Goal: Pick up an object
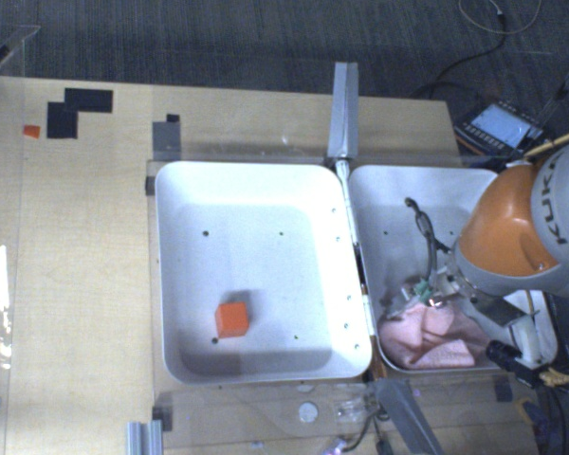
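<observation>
An orange cube [232, 319] sits alone on the floor of the left bin [256, 192], near its front left. In the right bin [398, 207] a pink crumpled cloth [429, 337] lies against the front wall. My gripper [425, 295] is low over the cloth's upper edge, with a small green thing [419, 293] right beside it. The orange band of the arm [507, 230] covers the bin's right side and hides what lies beneath.
A metal divider post [344, 112] rises behind the seam between the bins. Black blocks [74, 110] and a small orange marker [31, 132] lie on the wooden bench at the far left. A tablet [498, 126] and cables sit behind the right bin.
</observation>
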Available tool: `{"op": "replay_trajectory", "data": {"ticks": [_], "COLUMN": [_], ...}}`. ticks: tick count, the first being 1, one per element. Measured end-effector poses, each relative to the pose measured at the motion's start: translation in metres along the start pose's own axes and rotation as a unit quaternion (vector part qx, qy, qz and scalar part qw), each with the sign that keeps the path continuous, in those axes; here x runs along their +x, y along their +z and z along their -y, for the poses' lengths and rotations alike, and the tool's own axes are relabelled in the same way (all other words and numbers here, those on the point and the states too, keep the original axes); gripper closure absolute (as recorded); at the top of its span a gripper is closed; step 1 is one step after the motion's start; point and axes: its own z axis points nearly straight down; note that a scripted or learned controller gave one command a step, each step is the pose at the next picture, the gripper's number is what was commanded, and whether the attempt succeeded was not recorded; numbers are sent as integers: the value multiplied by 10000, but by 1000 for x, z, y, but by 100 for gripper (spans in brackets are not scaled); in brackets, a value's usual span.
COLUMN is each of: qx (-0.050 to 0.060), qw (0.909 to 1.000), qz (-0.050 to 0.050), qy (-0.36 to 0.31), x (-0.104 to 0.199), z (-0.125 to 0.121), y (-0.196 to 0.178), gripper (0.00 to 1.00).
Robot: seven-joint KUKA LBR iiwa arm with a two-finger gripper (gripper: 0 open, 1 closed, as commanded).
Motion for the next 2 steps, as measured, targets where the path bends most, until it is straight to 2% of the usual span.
{"op": "replay_trajectory", "data": {"ticks": [1,2], "qx": [41,21], "qw": [9908,9774], "qz": [-30,-28], "qy": [-1353,-2115], "x": [0,-28], "z": [1,10], "y": [-87,-3], "gripper": [0,0]}}
